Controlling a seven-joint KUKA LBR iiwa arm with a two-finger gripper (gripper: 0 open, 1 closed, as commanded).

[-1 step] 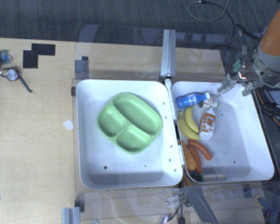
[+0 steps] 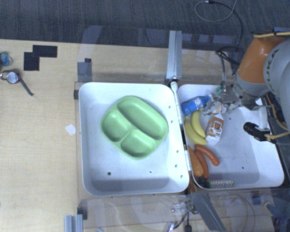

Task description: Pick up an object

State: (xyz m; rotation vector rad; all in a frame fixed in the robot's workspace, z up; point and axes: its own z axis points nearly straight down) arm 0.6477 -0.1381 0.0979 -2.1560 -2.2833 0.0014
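My gripper (image 2: 224, 102) hangs over the far part of the right bin (image 2: 261, 173), just right of a blue packet (image 2: 195, 104). Directly below it lies a small brown and white snack pack (image 2: 214, 128). A yellow banana (image 2: 195, 128) lies left of that pack, along the bin's left wall. Nearer the front are an orange-red sausage (image 2: 208, 155) and a second orange piece (image 2: 196, 164) beside it. Nothing shows as held by the gripper.
The left bin (image 2: 94, 173) holds a green divided plate (image 2: 134, 126). A dark comb-like strip (image 2: 221, 183) lies at the right bin's front edge. A metal post (image 2: 173, 57) stands between the bins at the back. The grey arm with its orange band (image 2: 261, 62) enters from the right.
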